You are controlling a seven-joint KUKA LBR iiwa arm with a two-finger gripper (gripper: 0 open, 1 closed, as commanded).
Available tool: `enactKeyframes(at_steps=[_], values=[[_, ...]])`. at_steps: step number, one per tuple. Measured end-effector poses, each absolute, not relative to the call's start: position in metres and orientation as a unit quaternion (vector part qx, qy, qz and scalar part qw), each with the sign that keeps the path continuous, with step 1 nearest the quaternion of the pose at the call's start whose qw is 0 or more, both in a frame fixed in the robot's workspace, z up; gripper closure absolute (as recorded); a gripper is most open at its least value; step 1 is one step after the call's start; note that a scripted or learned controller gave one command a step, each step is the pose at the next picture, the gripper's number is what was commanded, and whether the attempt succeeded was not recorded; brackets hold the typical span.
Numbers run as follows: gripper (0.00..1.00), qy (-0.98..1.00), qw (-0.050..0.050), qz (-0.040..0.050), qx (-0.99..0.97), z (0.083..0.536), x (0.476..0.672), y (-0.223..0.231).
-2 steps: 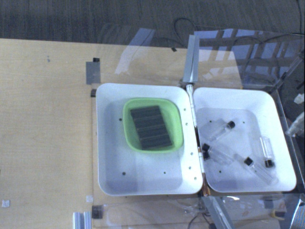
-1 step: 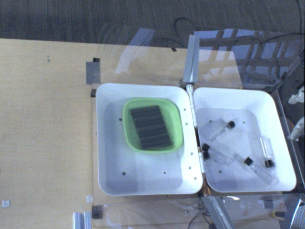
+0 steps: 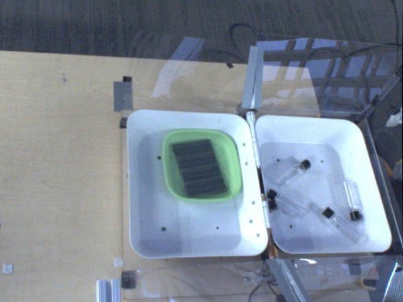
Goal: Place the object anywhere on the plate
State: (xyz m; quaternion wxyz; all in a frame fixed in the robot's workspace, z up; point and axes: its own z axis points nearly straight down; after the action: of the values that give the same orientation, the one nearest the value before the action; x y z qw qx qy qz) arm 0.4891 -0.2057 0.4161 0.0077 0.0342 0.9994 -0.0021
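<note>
clear tube (image 3: 293,170) lies slantwise, black cap pointing upper right, right bin (image 3: 371,162).

Past the worktop's far right corner, thin dark cables (image 3: 368,50) run in slack curves over the grey floor. One black cable (image 3: 242,33) loops beyond the far edge, near the middle. A small pale fitting (image 3: 397,116) sits by the right edge, too blurred to identify. Whether any of these belongs to the arm cannot be told.
</note>
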Motion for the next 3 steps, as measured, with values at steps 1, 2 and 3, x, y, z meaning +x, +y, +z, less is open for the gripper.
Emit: enactKeyframes(at_steps=[1, 2, 3], values=[[0.00, 0.995, 0.006, -0.0024, -0.102, 0.375, 0.489, -0.206], [0.00, 0.970, 0.007, -0.0036, -0.242, 0.414, 0.496, -0.205], [0.00, 0.970, 0.007, -0.0035, -0.242, 0.414, 0.496, -0.205]])
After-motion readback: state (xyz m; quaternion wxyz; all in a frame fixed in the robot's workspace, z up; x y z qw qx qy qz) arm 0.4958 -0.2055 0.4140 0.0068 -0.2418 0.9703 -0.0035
